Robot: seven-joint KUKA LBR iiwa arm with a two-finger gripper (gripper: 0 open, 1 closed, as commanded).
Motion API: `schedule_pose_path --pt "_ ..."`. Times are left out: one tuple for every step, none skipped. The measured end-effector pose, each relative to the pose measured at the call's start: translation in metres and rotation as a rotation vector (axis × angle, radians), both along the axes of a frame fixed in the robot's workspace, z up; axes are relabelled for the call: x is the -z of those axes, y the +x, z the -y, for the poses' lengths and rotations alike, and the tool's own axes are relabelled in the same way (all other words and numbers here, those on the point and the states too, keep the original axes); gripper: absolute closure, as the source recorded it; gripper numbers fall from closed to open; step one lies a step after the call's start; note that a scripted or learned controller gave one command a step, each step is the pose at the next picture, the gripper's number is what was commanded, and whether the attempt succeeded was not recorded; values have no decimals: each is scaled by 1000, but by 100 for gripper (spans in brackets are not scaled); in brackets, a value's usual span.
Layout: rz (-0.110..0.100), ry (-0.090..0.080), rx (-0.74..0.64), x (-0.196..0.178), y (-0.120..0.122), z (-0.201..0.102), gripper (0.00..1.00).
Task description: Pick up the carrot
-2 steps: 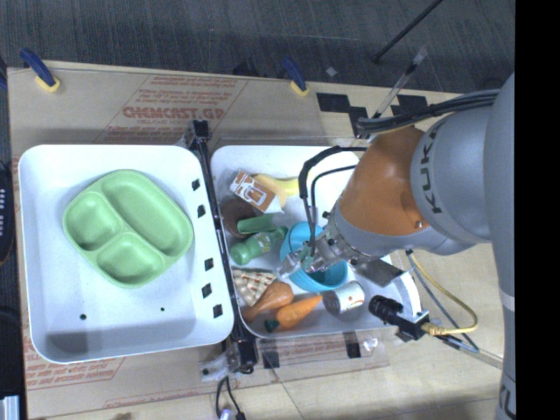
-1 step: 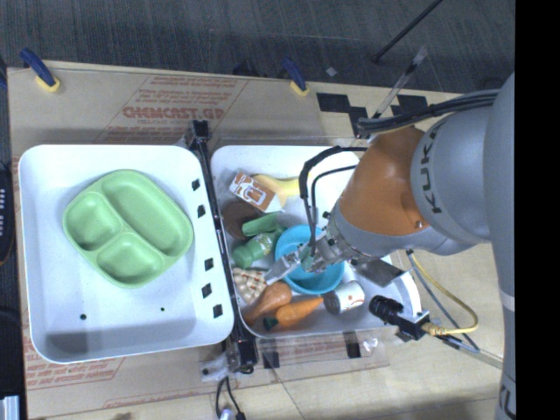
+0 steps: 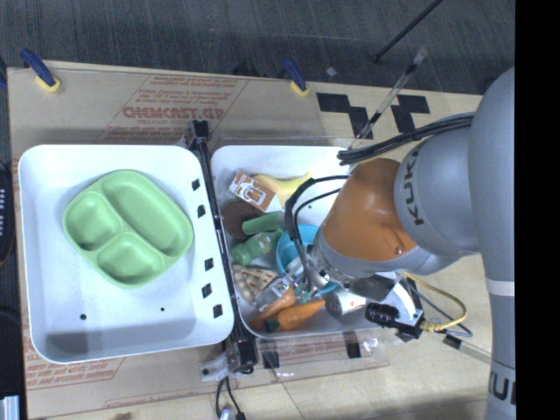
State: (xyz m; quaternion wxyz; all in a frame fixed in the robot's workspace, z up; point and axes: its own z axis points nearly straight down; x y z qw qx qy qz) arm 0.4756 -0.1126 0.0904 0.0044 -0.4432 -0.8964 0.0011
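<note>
A brown printed desk [image 3: 166, 103] carries two shallow white bins side by side: the left bin [image 3: 44, 261] toward its left edge, the right bin [image 3: 271, 157] beside it. Blue clamps [image 3: 39, 70] grip the far edge.

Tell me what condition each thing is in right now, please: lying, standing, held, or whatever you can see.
carrot: lying at the right bin's near edge, under the gripper.
green plate: flat in the left bin, compartments bare.
green bottle: on its side.
blue bowl: tilted, partly hidden by the arm.
right bin: crowded with items.
</note>
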Motion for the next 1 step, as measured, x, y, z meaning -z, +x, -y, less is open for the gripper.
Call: schedule_pose_path --pt "14 -6 -9 -14 5 2 100"
